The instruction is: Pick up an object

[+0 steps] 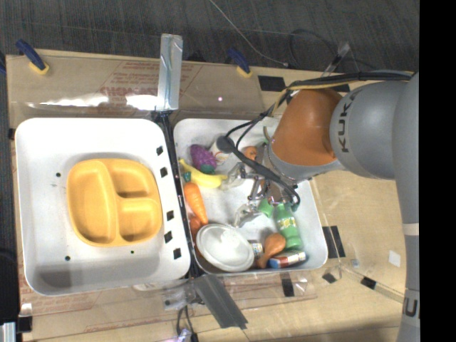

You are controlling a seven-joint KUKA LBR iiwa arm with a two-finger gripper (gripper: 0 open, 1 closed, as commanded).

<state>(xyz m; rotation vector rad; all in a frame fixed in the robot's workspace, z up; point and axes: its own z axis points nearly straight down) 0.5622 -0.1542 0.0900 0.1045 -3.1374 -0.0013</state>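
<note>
Green bottle [288,228] in the right bin [313,223] looks like the target; hand [258,199] sits just beside it, reach step. Can't tell hand's state; next it must close on the bottle & lift.

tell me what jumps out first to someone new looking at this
The grey arm with its orange band looms over the right white bin, which is crowded with toy food: a purple grape bunch, yellow banana, orange carrot. A yellow divided plastic tray sits in the left white bin.
</note>
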